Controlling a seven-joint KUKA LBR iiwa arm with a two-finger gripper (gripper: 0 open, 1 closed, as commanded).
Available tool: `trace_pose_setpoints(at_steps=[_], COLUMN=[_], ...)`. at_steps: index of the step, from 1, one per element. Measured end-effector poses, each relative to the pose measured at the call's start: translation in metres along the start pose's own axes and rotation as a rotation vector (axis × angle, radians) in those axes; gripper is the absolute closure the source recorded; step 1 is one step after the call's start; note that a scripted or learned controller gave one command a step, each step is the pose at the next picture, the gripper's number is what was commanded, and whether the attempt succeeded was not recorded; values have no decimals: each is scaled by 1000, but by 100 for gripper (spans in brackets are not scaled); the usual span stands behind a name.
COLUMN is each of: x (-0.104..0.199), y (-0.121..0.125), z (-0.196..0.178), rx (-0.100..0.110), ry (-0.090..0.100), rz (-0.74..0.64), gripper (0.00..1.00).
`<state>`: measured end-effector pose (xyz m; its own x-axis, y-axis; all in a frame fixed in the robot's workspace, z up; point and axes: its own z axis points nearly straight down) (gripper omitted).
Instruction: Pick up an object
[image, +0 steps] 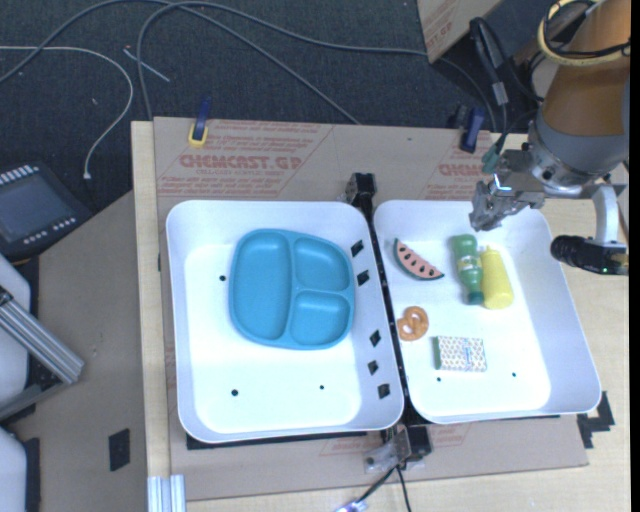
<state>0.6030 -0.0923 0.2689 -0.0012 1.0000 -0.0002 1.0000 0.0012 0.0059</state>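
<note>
The right bin (560, 330) holds a watermelon slice toy (417, 260), a green bottle (465, 266), a yellow bottle-like object (496, 277) touching it, a small pretzel (412, 322) and a patterned white packet (460, 353). My gripper (490, 212) hangs over the bin's far edge, just above and behind the green bottle. Nothing shows between its fingers.
The left bin (200, 380) carries a blue divided plate (292, 288). A row of black clips (375, 330) runs along the seam between the bins. Blue clamps (201, 124) sit at the cardboard's far edge, and cables lie on the dark floor behind.
</note>
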Motion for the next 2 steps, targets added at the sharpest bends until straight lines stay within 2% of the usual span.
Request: trace_pose_setpoints(at_steps=[1,2], x=[47,88], y=[-15,-35], z=[20,35], rx=[10,11], ry=[3,3], rz=[-3,-3], gripper=[100,100])
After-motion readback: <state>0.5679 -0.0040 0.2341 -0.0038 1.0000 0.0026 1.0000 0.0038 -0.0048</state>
